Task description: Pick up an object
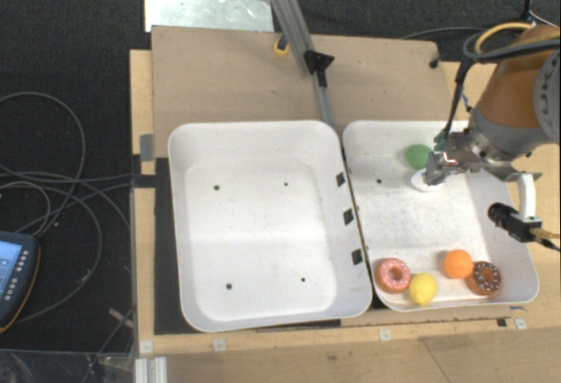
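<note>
While the gripper (436, 169) hangs low beside the green ball (417, 154) (finger state cannot be told), it should centre over the ball before closing.

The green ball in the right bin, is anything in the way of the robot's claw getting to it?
Nothing visible blocks it. The gripper sits low in the right bin, right beside the green ball. The pink donut, lemon, orange and chocolate donut lie far off along the near edge.
</note>
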Robot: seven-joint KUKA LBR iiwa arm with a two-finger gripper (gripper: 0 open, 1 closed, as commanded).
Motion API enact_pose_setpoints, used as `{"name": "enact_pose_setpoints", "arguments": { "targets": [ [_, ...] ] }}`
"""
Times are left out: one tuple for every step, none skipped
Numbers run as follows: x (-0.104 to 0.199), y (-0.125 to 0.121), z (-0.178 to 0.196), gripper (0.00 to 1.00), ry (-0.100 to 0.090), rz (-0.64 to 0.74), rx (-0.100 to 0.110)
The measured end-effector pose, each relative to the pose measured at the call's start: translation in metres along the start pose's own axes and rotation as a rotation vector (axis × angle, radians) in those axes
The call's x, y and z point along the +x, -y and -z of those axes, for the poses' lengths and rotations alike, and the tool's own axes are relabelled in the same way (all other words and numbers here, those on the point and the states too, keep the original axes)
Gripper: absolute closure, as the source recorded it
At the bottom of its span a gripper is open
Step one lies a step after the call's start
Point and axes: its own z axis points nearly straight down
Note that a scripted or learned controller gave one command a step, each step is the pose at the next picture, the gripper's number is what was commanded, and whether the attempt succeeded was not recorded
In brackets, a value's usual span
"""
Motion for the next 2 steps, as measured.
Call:
{"name": "enact_pose_setpoints", "arguments": {
  "targets": [
    [-0.002,-0.001,0.044,1.00,0.000,-0.001,0.002],
    [0.004,-0.011,0.101,1.00,0.001,0.001,-0.001]
  ]
}}
